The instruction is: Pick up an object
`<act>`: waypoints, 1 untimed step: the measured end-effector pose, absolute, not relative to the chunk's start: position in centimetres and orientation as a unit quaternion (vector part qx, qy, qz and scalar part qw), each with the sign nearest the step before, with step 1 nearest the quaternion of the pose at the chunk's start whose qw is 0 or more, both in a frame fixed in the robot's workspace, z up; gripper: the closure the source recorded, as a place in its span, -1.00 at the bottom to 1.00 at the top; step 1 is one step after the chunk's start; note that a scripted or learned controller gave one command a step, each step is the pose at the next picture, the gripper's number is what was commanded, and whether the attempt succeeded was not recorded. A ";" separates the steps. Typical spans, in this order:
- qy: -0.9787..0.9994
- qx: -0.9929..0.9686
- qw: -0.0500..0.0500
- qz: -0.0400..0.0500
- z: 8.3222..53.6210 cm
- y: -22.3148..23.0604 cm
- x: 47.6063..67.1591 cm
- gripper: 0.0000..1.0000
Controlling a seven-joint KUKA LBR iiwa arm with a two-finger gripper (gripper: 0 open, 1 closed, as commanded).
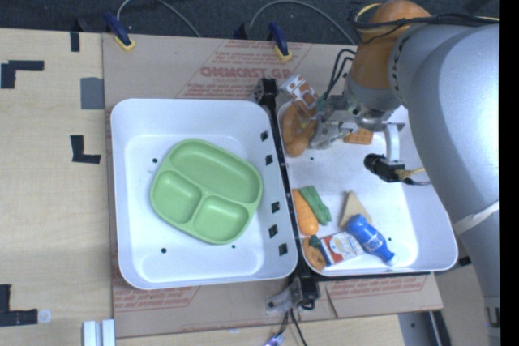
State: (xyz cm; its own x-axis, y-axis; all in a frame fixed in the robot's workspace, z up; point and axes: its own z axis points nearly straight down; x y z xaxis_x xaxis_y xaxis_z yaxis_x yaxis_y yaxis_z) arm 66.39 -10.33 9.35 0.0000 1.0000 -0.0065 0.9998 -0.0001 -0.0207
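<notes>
Several small items lie in the right bin (422, 255): a tan rounded object (295, 132) at the far left corner, an orange piece (306, 211) beside a green piece (317, 204), a tan wedge (353, 207), a blue bottle (371, 239) and a red-and-white packet (339, 247). The gripper (324, 128) hangs just beside the tan rounded object; its state is unclear. The left bin (130, 174) holds a green divided plate (205, 190).

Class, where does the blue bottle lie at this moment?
The blue bottle lies in the right bin, near its front edge, just below the tan wedge and right of the small carton.
</notes>
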 end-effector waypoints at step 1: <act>-0.706 -0.708 0.001 0.014 9.4 -11.0 66.3 -1.00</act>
State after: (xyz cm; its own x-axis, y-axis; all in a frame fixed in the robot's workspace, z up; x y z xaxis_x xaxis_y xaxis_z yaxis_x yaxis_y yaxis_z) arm 66.28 -11.03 9.40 0.0039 0.9998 -0.0184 0.9998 -0.0043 -0.0212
